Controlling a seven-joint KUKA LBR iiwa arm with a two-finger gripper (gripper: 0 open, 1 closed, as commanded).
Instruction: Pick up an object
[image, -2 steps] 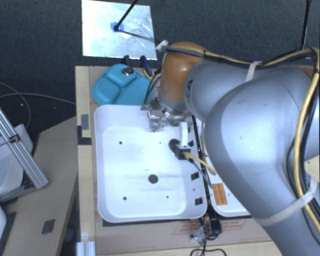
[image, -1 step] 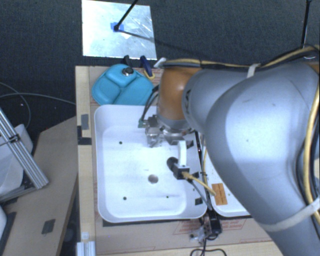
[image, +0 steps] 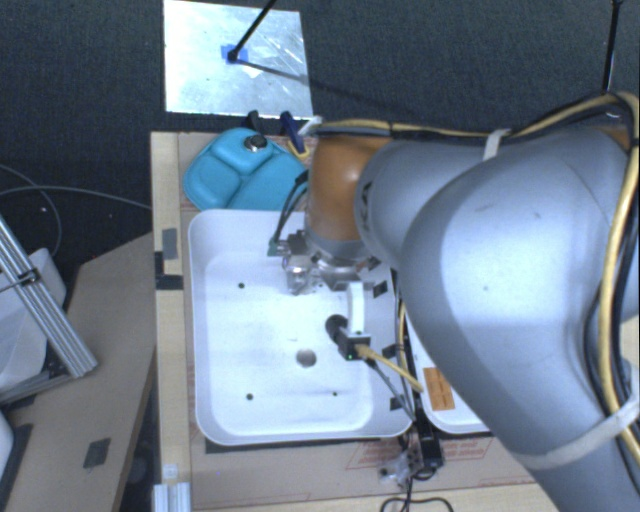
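**Gripper low over the left bin, a small grey piece lying apart from it**

Camera view: the grey arm (image: 500, 290) reaches in from the right and covers most of that side, its orange band sitting just above the wrist. The gripper (image: 303, 278) hangs over the upper middle of the left bin (image: 215, 330), close to the bin's white floor. From this slanted angle, looking down past the wrist, I cannot tell whether the claw is released or clenched, and nothing can be seen held in it.

The only loose thing on the bin floor is a small grey round thing (image: 306, 358). It lies near the middle of the left bin, toward the camera from the gripper and apart from it. A few tiny dark dots (image: 242, 287) mark the floor around it.

Of the right bin (image: 455, 422), a strip of white rim shows beneath the arm.

Behind the left bin, a blue plastic container (image: 240, 172) rests on the bench (image: 170, 340), touching or just beside the bin's far rim. Farther back lies a shiny sheet (image: 235, 60).
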